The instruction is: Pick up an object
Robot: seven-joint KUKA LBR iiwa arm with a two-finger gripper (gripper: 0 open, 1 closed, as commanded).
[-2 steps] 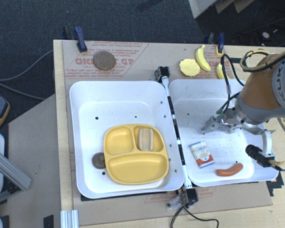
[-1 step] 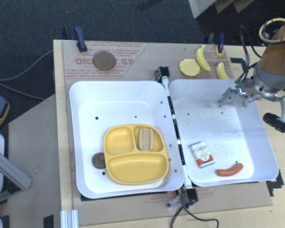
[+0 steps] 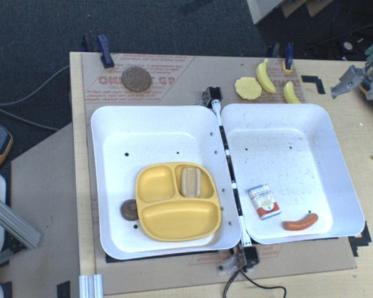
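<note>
The grey two-finger gripper (image 3: pixel 348 82) waits outside the right white bin (image 3: pixel 336 141); its spread I cannot tell. Well below it lies the small red-and-white carton (image 3: pixel 264 202), best approached straight down, clear of the orange sausage (image 3: pixel 299 222).

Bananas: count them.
2. One banana lies on the bench behind the right bin, beside a yellow chip; the other banana lies just right of it.

The right bin (image 3: pixel 311 135) lies mostly bare; a yellow tray (image 3: pixel 174 216) crowds the left bin (image 3: pixel 112 166).
</note>
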